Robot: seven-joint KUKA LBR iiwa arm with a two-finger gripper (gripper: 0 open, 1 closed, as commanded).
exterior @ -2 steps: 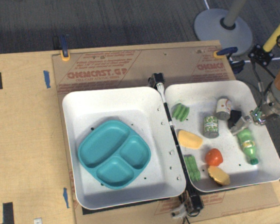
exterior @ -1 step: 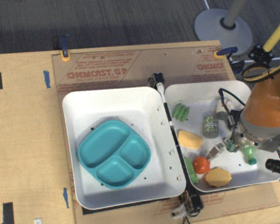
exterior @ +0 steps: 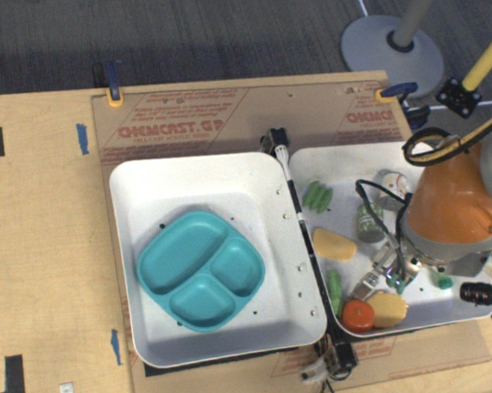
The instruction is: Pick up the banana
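Note:
Two yellow pieces lie in the right bin (exterior: 462, 314). A pale yellow one (exterior: 334, 245) rests near the bin's left wall, and a deeper yellow one (exterior: 389, 309) lies at the front beside a red tomato (exterior: 357, 314). Which of them is the banana I cannot tell. My gripper (exterior: 380, 275) hangs low over the middle of the right bin, between the two yellow pieces and just above the front one. Nothing is visibly held in it. The arm's orange band (exterior: 448, 204) hides the bin's right part.
The left bin (exterior: 142, 183) holds a teal divided plate (exterior: 203, 268). In the right bin also lie a green ridged item (exterior: 318, 195), a thin green pod (exterior: 335, 290), a small can (exterior: 368, 222) and a small green piece (exterior: 443, 282). Black cables loop near the wrist.

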